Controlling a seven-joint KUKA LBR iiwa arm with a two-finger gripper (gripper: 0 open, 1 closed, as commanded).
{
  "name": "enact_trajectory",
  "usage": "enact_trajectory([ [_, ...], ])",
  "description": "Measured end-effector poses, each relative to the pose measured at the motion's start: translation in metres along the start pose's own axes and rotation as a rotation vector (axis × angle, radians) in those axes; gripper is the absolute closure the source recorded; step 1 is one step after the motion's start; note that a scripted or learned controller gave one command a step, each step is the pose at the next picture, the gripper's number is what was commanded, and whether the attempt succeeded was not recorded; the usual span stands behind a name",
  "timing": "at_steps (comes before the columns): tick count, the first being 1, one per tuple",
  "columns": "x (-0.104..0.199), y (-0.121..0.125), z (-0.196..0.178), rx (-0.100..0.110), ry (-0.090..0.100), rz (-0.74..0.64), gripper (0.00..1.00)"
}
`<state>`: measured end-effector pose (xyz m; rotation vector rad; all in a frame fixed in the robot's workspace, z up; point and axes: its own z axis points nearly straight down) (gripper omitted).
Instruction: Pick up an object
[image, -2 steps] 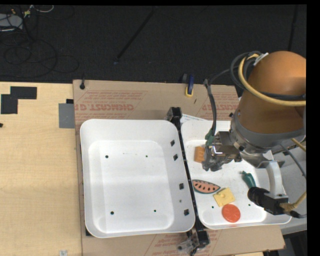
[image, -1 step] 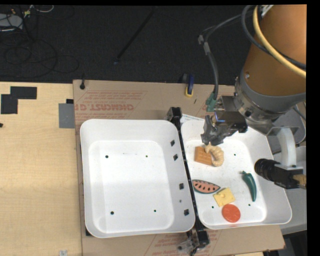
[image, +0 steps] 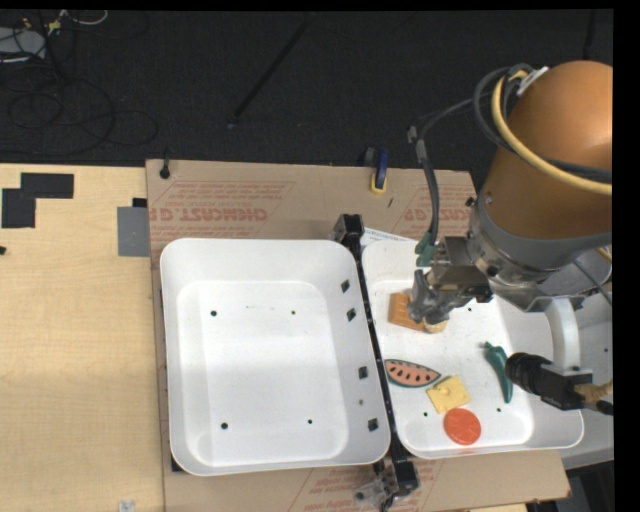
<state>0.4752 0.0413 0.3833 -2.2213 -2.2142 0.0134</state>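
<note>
Near the front edge of the right bin (image: 560, 440) lies an orange disc (image: 462, 427); just behind it sit a yellow block (image: 447, 393) and a watermelon slice (image: 411, 374), with a teal tool (image: 497, 368) to their right; farther back, by the bin's left wall, the gripper (image: 432, 312) is down on a tan bread-like piece (image: 404, 311), though its state cannot be told; the left bin (image: 180, 300) lies beside it; 2 bins touch along a black clipped seam.

Tan-orange block, perhaps bread toy (image: 404, 311), lying in right bin's upper part, partly hidden.
</note>
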Motion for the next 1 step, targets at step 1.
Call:
enact_trajectory([
  [1,0.0380,0.0557,-0.0604,-0.015,0.003,-0.006,1.00],
])
